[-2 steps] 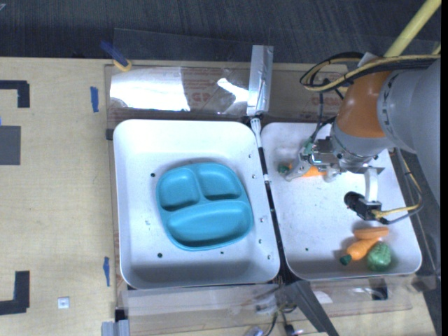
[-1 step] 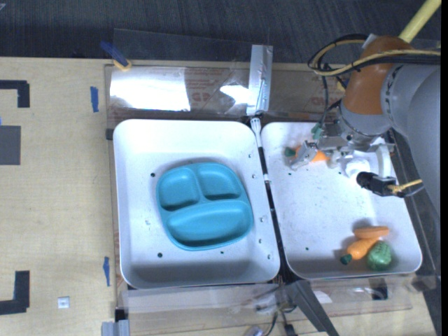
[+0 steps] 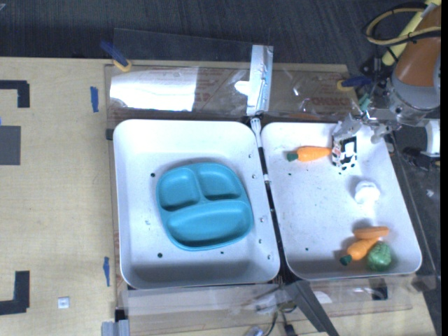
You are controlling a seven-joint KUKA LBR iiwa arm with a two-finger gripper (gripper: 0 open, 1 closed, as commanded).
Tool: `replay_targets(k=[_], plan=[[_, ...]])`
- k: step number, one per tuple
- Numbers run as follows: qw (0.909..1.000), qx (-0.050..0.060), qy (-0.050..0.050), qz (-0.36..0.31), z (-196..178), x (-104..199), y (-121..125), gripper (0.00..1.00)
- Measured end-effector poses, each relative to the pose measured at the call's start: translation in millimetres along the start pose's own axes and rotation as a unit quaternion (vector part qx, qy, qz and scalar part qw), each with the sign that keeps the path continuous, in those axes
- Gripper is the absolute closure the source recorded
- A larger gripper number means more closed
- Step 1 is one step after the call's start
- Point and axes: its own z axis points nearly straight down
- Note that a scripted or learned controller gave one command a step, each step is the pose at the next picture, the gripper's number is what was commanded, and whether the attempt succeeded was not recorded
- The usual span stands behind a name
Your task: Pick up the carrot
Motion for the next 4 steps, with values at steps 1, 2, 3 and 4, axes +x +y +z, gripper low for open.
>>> replay_targets(k=[1, 2, 3, 4], plan=[[0.9841, 0.004, 0.003, -0.178, 44.0, 28.7, -2.8, 0.0], [0.9925, 0.008, 0.003, -0.122, 73.3, 84.6, -3.8, 0.0], [0.9924, 0.007, 0.002, -0.123, 61.4, 83.7, -3.0, 1.0], [0.9924, 0.008, 0.002, -0.123, 61.7, 83.8, -3.1, 0.0]])
